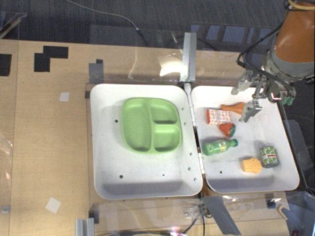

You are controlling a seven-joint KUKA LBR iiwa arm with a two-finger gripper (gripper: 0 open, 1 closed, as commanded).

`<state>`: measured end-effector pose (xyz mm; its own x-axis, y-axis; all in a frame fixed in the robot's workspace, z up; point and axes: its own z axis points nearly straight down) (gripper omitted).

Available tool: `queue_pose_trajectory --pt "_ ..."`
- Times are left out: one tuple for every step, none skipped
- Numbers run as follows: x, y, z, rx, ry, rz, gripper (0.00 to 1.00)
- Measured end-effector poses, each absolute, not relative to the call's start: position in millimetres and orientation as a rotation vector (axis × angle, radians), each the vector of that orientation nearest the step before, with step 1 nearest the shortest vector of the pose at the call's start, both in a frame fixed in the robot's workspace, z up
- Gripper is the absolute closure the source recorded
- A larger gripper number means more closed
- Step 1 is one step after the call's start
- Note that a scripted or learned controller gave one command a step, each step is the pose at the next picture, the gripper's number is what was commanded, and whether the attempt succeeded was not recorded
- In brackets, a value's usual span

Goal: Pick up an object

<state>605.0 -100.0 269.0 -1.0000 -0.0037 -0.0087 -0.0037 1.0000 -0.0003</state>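
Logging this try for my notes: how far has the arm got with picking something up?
Done: the gripper is over the right bin, close to the orange carrot. In hand: nothing is seen between its fingers. Left: the whole pick; the green bottle, can and corn piece lie in the bin.

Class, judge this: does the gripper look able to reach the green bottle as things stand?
Probably yes. The green bottle lies uncovered in the right bin, with the gripper above that bin; the strawberry sits close beside it.

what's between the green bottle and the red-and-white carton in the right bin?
In the camera view, a small red strawberry-like toy sits between the green bottle and the red-and-white carton, just right of a straight line joining them.
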Motion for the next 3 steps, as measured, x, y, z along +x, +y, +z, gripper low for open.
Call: queue_pose_trajectory --pt "598.7 -87 107 0.212 3.115 0.001 0.0" --pt "602.7 -86 121 0.201 3.101 0.0 1.0" --pt "629.4 -104 97 0.822 3.014 0.009 1.0"
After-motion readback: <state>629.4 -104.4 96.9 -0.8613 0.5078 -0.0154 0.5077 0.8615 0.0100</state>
